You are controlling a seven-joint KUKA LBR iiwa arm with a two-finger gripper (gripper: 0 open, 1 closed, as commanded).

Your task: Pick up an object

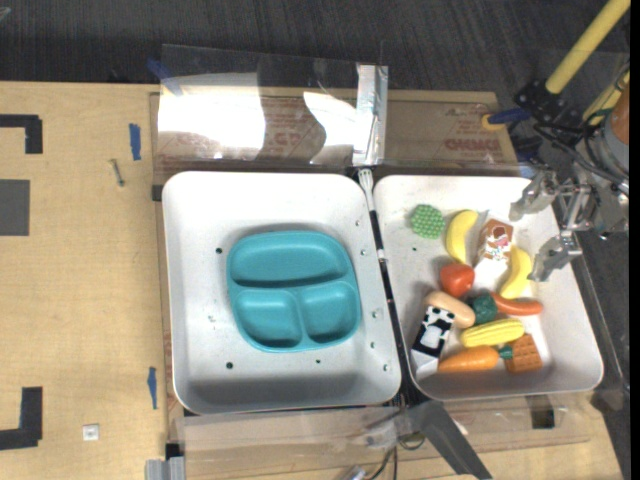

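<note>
We note the arm is cut off at the frame's right edge, its upper links unseen. The pincer point(549, 230) hangs over the right bin point(590, 368), fingers spread and gripping nothing. Just below its lower finger lies a banana point(517, 273); to its left sit a small carton point(495, 241) and a second banana point(460, 233).

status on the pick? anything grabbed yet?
Done: the gripper is over the right bin, fingers open, near the upper right of the toy-food pile. In hand: nothing between the fingers. Left: close on an item, perhaps the nearby banana, and lift. The teal tray sits in the left bin.
</note>
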